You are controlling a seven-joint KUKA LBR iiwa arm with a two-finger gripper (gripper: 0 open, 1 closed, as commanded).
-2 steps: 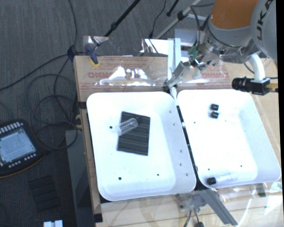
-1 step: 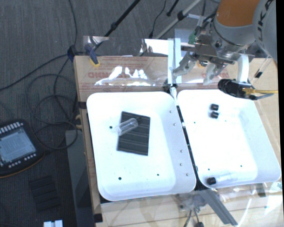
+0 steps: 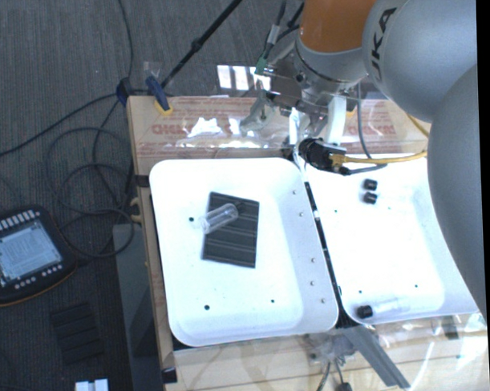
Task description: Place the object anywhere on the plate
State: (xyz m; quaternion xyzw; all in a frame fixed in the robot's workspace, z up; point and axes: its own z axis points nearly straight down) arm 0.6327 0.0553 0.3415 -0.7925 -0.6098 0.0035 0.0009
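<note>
Left white bin: dark ribbed rectangular plate lying flat, slightly rotated, about mid-bin. Clear plastic tube lies on its side across the plate's upper-left corner. Most of it rests on the plate, and its left end sticks out past the plate edge over the bin floor. So the task object is on the plate, touching it.

Right white bin: two small black caps close together near the back. A second clear tube with a black cap lies along the front wall.

Tool is up behind the bins, over the desk strip covered in crinkled clear film, near the back corner where the two bins meet. It is well apart from plate and tube. Open or closed: cannot tell, too cluttered from this angle. Nothing seen in it.

Off the desk, on the carpet at left: teach pendant with loose cables.
</note>
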